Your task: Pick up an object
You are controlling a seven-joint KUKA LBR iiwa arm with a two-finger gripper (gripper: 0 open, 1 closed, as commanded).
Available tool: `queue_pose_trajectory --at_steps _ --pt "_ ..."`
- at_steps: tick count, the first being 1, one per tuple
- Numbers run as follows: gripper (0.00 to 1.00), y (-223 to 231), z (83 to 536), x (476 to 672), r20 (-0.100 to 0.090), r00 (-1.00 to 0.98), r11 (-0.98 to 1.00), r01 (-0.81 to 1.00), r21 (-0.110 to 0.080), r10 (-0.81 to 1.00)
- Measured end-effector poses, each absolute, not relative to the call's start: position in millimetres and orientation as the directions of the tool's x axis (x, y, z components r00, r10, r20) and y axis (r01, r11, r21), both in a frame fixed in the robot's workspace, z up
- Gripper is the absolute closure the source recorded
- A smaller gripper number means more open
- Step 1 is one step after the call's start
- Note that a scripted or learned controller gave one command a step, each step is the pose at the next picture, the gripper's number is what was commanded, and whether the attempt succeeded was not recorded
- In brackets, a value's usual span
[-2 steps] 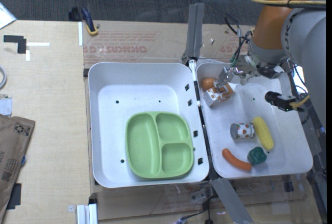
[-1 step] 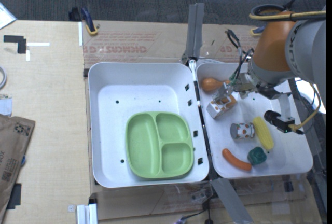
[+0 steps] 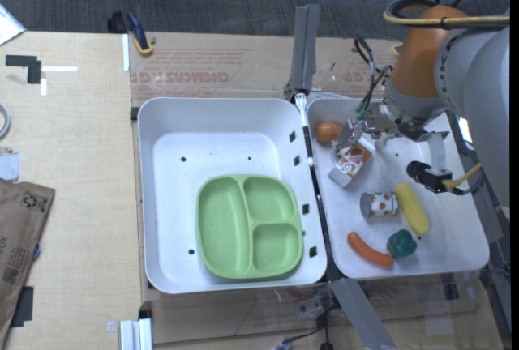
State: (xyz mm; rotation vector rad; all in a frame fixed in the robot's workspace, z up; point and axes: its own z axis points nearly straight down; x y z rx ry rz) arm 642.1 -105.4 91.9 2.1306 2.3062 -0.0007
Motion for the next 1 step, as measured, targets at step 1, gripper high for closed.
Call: queue_pose_trajectory --at_steps 1 --pt "0.0 -100.8 90.9 591.8 0.0 -0.064 0.064 0.998 -0.002 0.998"
